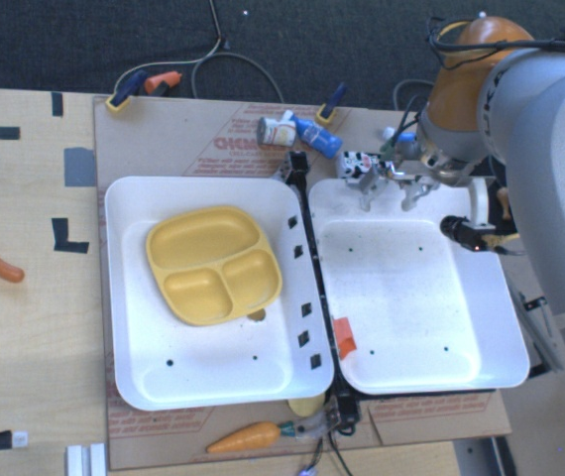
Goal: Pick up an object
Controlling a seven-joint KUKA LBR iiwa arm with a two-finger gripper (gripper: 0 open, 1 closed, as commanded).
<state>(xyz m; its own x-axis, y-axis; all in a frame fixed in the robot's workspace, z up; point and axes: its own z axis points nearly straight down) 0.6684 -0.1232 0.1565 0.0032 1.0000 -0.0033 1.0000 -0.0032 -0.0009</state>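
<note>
Yellow divided plate (215, 263), lying flat in the left bin (134, 365), the likeliest object: best taken by its raised rim; gripper (394, 198) is seen well right of the plate, over the right bin (481, 365), fingers parted, nothing held; red lettering on the cardboard (225, 147) beyond the plate is not readable.

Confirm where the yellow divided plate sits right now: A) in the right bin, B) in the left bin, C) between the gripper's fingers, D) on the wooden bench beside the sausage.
B: the yellow divided plate lies flat inside the left bin, while the gripper hangs over the far edge of the right bin, apart from the plate.
</note>
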